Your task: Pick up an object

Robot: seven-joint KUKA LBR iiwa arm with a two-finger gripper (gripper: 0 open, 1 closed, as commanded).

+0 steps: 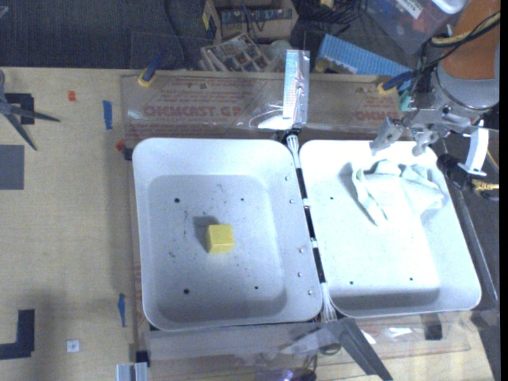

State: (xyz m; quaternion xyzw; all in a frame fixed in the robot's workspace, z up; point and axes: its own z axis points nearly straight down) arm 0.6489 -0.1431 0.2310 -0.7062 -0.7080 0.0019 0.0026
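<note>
Nearest the camera, the front rim of the left shallow white plastic bin (230, 317) runs along the bottom of the bench, and inside that bin sits a small yellow foam-like cube (221, 238), resting near the middle of the grey-speckled floor, well apart from every wall. Beside it, touching along the centre seam, lies the right shallow white bin (397, 292). In that one, a crumpled pale white cloth (389, 187) sprawls across the far half, one strip trailing toward the bin's middle and the rest bunched against the far right corner.

Over that far right corner hangs the metal two-finger gripper (403, 140), reaching in from the right on the grey arm with its orange band (476, 22). Its two fingers (384, 139) stand spread apart, nothing between them, and their tips hover just above the cloth's upper edge, whether touching it or not is hard to tell. Behind the bins a clear plastic sheet with red lettering (198, 109) lies flat on the wooden bench (55, 213).
</note>
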